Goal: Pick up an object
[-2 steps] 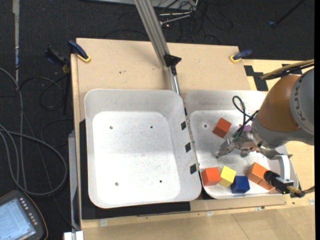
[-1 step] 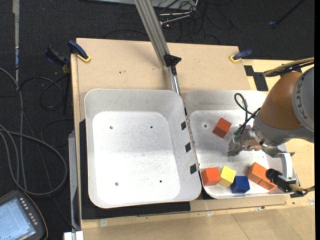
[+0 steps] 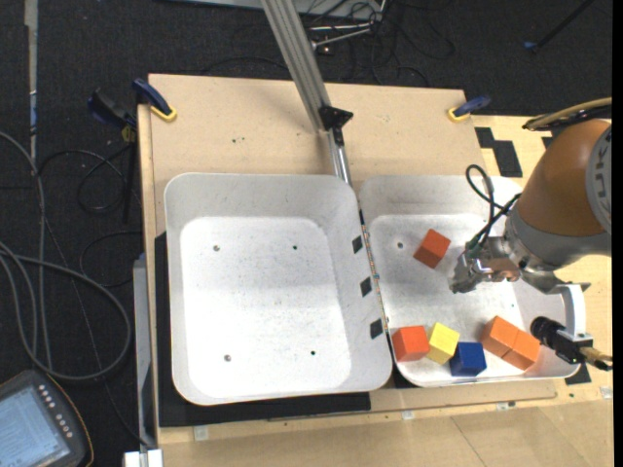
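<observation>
Blocks lie scattered in the right bin (image 3: 389, 224), at the centre right of the frame, and any of them could serve as your object to pick. Nearest the gripper (image 3: 465, 275) is a small orange cube (image 3: 432, 248), just up and left of it, turned cornerwise to the bin walls; being a cube, it has no real long axis. Along the bin's lower edge sit a second orange cube (image 3: 411, 341), a yellow cube (image 3: 444, 341) and a blue cube (image 3: 468, 358), packed close together, with a larger orange block (image 3: 510, 341) at the lower right whose long axis runs from upper left to lower right. You cannot tell from this angle whether the gripper is wide or narrow, and nothing is seen between its tips. Your risk, I judge, is a descent onto the turned cube's corners, nudging it aside, or a grab into the crowded row catching two blocks.
</observation>
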